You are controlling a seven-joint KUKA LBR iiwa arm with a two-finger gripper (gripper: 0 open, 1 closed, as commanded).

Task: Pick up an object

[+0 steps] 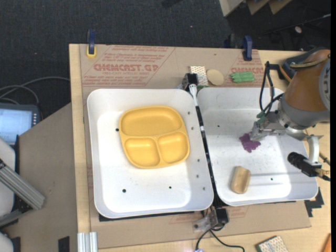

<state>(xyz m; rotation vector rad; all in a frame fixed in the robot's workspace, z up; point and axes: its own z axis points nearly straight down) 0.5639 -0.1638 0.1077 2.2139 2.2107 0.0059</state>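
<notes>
Item one, your end effector point(258, 132): two-finger type, on the grey arm with the orange band, reaching in from the right and low over the right-hand shallow white bin point(220, 114); you cannot tell from this slanted view how far it stands open, and nothing shows in its hold. Item two, a small crumpled purple object point(250, 143), soft-looking: lies on the bin floor just beside and slightly toward the near edge of the end effector, possibly touching it; no clear long axis. This is likely your nearest candidate. Item three, a tan rounded block of cork-like material point(240, 180): same bin, near its front edge, well apart from the end effector, long axis roughly upright in the view. Item four, a yellow plastic three-compartment tray point(155, 136): in the left-hand white bin point(105, 156), farthest away.
</notes>
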